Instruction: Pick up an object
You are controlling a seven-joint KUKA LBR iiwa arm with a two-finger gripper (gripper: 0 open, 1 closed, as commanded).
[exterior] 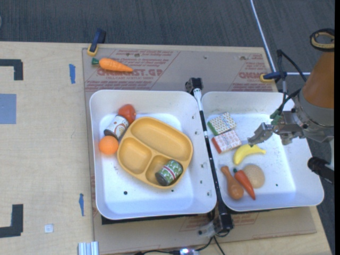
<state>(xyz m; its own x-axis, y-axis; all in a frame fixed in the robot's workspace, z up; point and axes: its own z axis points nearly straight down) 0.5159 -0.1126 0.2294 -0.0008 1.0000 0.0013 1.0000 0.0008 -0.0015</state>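
My gripper (258, 135) hangs over the right bin (303, 195), just above and to the right of a yellow banana (248, 153). Nothing shows in its grasp. Left of it lie a red-and-white box (226, 141) and a green-and-white box (221, 123). Toward the bin's front sit an orange carrot (245, 184), a brown drumstick (232, 182) and a tan round piece (255, 175), all close together.
The left bin (106, 195) holds a yellow divided plate (154, 150) with a green can (169, 172) in it, plus an orange (108, 145), a bottle (117, 126) and a red tomato (127, 111). Another carrot (113, 65) lies on the board behind the bins.
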